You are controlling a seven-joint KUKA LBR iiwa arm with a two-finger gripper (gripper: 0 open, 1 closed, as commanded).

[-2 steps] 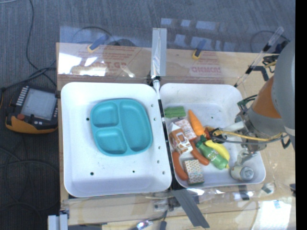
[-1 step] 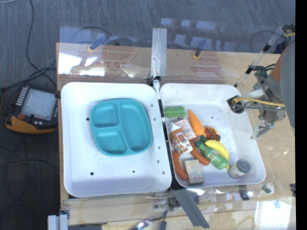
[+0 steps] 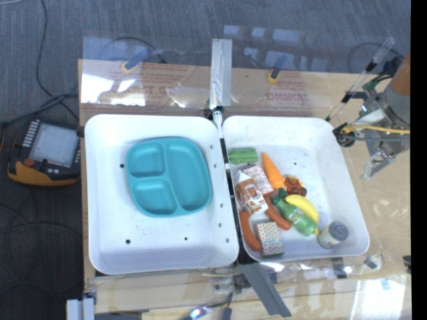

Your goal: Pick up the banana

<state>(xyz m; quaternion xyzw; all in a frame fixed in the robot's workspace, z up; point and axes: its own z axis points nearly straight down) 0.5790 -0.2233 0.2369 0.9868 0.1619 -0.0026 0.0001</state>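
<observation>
**Banana untouched, arm parked off the bin's right side**

The banana lies in the right bin, in the lower right part of the heap of toy food. It rests tilted, its upper end near a small red and dark item, its lower end over the green bottle-shaped toy that it touches. Just left of that sit the orange carrot, a printed carton and a reddish sausage shape; a green block lies at the top of the heap and a grey round can in the bin's lower right corner. The left bin holds a teal divided plate.

The gripper hangs outside the right bin, beyond its right wall and well apart from the banana; whether it is open or closed cannot be told from this angle.

The task looks to be at the approach step, with nothing grasped. The next move calls for travel leftward over the bin wall, then a descent on the banana's middle, closing across its narrow width without catching the green toy beneath
</observation>
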